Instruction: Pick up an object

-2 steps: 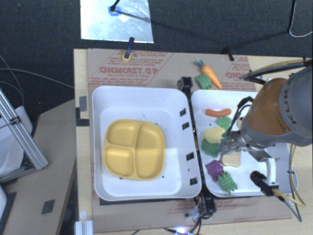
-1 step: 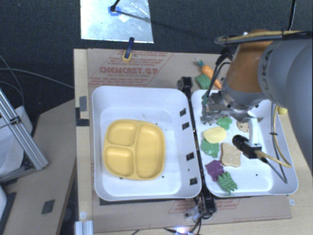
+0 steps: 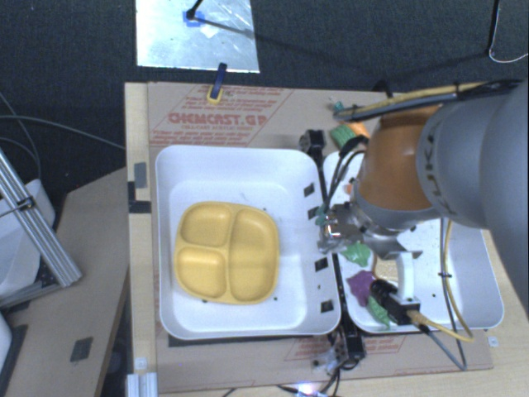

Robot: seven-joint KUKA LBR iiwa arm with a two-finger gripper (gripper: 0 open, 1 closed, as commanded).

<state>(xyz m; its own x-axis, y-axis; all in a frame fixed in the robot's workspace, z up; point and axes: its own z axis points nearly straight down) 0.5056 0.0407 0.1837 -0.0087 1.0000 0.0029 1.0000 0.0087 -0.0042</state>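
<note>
Camera view. The table [image 3: 248, 110] carries two shallow white bins side by side. The left bin [image 3: 240, 168] holds one yellow divided tray [image 3: 227, 251], lying flat a little toward the bin's left wall. The right bin [image 3: 483, 300] is largely covered by the grey arm [image 3: 475, 160] and its orange band [image 3: 397, 164], which reach in from the right.

The tool [image 3: 364, 251] hangs over the right bin's left side, close to the wall shared with the left bin. Its state cannot be told: the wrist body hides it from above.

Candidate objects lie near the right bin's front-left corner: a light green piece [image 3: 358, 254] directly under the wrist, a purple item [image 3: 361, 284] just beside it, and a darker green item [image 3: 380, 311] nearer the front edge. All three are small and partly hidden (their exact shapes cannot be made out).

Risks, as judged from this position:
- The items sit close together, so a descent may strike two at once or push one aside rather than enclose it.
- The working point is close to the bin's left wall; a slightly offset descent could catch the rim.
- The yellow cable [image 3: 449, 304] and black fitting [image 3: 395, 300] trail over the bin near the items and could drag them.
- No grasp is confirmed.
</note>
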